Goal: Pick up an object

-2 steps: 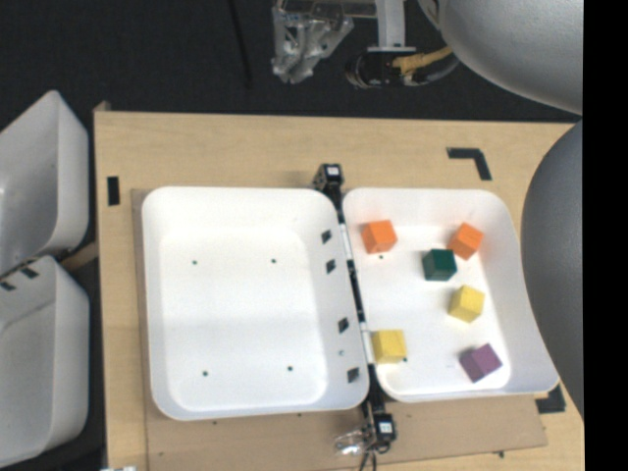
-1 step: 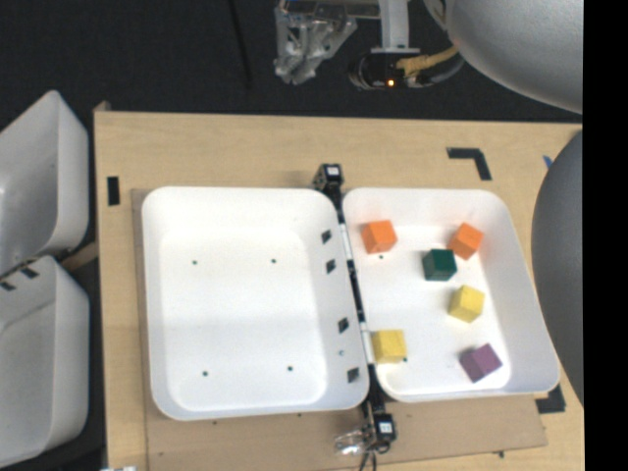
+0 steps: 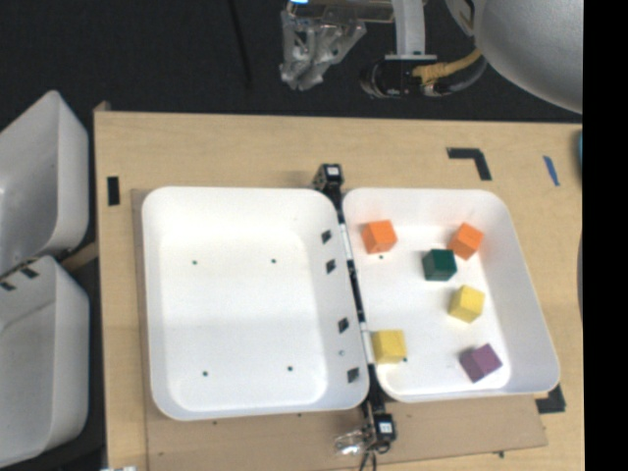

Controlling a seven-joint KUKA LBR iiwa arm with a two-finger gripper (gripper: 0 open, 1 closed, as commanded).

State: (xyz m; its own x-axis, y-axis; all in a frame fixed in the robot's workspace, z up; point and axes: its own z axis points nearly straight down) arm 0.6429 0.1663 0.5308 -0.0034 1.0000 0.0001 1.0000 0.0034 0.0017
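Your pincer [image 3: 312, 67] hangs at the top of the view, over the dark area beyond the far edge of the counter [image 3: 245, 145]; its metal fingers point down, but you cannot tell from here whether they are spread or closed, and nothing shows between them.

All the blocks lie well below the pincer in the picture, in the right bin [image 3: 520, 253]; the left bin [image 3: 235, 302] sits below the pincer and slightly to its left.

Nearest to the pincer is an orange cube [image 3: 378, 235], close to the divider between the bins; a second orange cube [image 3: 468, 239] lies further to the right at about the same height, near the bin's right wall; the dark green cube [image 3: 440, 264] sits between them and a little lower, just beside the second orange one.

Below the green cube you have a yellow cube [image 3: 467, 303]; another yellow cube [image 3: 389, 346] rests against the divider side, lower still; the purple cube [image 3: 480, 362] lies farthest from the pincer, near the bin's lower right corner.
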